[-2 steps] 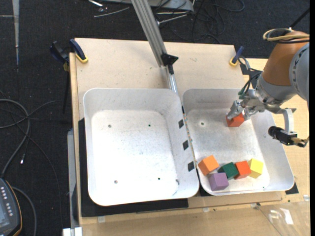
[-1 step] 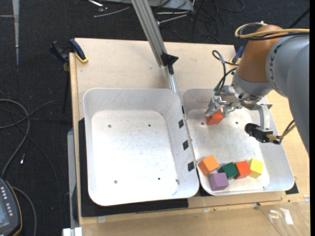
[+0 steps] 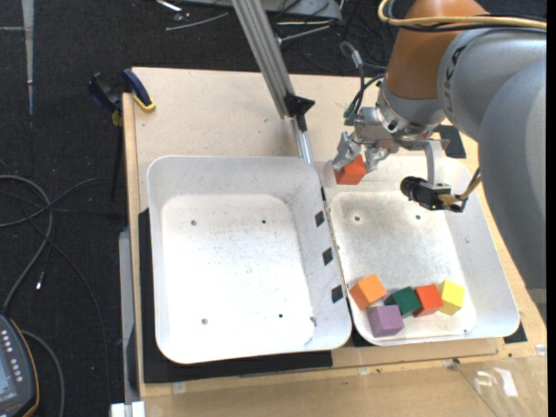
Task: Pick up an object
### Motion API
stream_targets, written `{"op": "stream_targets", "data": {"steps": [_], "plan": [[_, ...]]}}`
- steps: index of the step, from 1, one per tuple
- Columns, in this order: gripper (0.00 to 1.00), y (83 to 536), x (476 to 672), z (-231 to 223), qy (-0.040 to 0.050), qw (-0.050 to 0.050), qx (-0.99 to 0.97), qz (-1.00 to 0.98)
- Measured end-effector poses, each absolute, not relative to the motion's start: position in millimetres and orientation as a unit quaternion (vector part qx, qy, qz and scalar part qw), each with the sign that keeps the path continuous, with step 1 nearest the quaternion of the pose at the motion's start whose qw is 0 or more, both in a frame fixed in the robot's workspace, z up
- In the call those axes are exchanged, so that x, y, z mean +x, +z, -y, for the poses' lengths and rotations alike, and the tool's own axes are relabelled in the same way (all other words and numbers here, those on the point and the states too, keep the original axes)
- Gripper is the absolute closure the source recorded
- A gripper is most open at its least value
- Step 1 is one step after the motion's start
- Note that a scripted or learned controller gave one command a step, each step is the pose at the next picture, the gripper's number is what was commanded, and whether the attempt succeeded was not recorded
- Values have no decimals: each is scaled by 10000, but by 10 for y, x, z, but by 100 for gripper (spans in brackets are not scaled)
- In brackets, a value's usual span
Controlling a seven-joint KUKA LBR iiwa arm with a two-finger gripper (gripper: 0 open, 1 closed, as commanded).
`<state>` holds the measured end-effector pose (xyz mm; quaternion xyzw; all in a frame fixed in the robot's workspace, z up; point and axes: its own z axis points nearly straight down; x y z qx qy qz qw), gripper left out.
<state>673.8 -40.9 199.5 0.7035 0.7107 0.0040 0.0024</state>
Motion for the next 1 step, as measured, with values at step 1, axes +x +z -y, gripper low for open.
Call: {"op": "stream_targets", "data": {"steps": [1], "plan": [[100, 1948, 6383, -210, -7, -24, 7041, -7101]]}}
